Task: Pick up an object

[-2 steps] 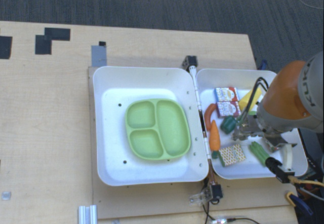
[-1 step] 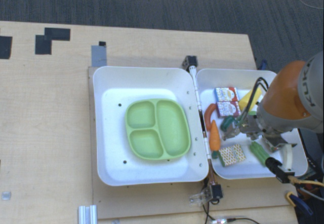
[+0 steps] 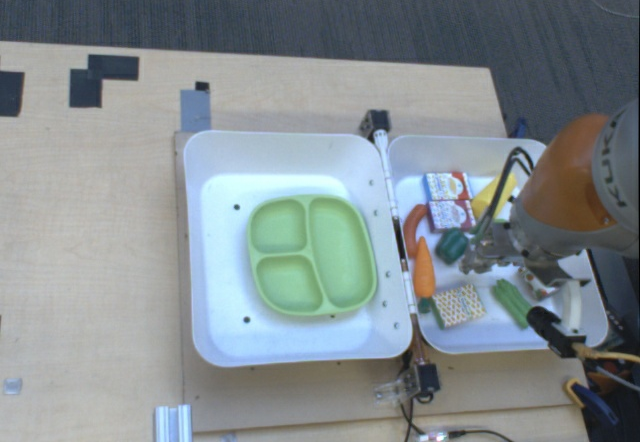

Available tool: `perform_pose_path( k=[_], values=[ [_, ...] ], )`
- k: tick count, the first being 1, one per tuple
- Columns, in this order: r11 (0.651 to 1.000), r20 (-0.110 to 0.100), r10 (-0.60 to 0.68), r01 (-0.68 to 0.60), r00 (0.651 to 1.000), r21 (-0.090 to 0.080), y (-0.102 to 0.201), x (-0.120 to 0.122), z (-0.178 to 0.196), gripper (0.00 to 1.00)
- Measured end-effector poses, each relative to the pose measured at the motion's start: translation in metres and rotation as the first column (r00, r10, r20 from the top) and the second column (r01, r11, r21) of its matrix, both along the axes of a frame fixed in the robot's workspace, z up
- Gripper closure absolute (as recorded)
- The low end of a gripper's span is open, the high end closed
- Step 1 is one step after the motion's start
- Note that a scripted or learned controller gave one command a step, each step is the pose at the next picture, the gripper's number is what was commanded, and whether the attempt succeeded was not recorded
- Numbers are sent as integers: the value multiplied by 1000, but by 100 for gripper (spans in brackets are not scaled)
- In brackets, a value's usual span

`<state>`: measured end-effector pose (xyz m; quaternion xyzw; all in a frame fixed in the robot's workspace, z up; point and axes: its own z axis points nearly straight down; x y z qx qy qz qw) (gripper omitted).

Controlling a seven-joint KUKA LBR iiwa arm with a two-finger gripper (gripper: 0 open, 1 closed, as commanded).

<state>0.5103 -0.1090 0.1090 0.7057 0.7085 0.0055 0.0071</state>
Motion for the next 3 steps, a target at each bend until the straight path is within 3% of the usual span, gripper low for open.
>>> perform_pose_path(
  k=[1, 2, 3],
  values=[
    [1000, 0, 0, 0, 1000, 0, 0, 0, 0, 0],
    [1000, 5, -9, 9, 1000, -12, 16, -16, -19, 0],
    [1000, 3, -5, 5, 1000, -4, 20, -16, -10, 100]
  ],
)
